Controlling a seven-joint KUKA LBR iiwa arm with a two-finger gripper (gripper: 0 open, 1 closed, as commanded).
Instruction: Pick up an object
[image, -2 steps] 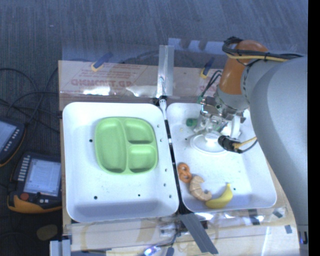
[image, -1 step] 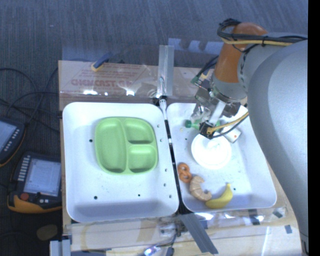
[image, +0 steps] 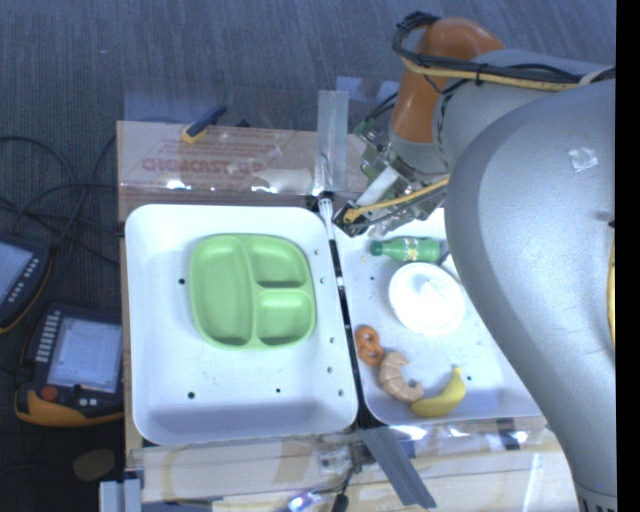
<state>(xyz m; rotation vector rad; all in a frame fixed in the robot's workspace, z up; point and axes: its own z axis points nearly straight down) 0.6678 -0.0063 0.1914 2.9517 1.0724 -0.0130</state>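
Observation:
My gripper (image: 375, 190) hangs over the far left corner of the right bin (image: 490, 400), just beyond a green bottle (image: 408, 248) that lies on its side. Nearer the camera in the same bin sit a white round dish (image: 427, 297), an orange pretzel-shaped piece (image: 368, 344), a tan croissant-like piece (image: 399, 377) and a yellow banana (image: 441, 398). The large grey arm (image: 540, 250) covers the right side of this bin.
The left bin (image: 160, 400) holds a green divided plate (image: 252, 290). A raised rim (image: 340, 300) separates the two bins. A cardboard sheet (image: 210, 160) lies behind the left bin, and tablets and cables rest on the floor at the far left.

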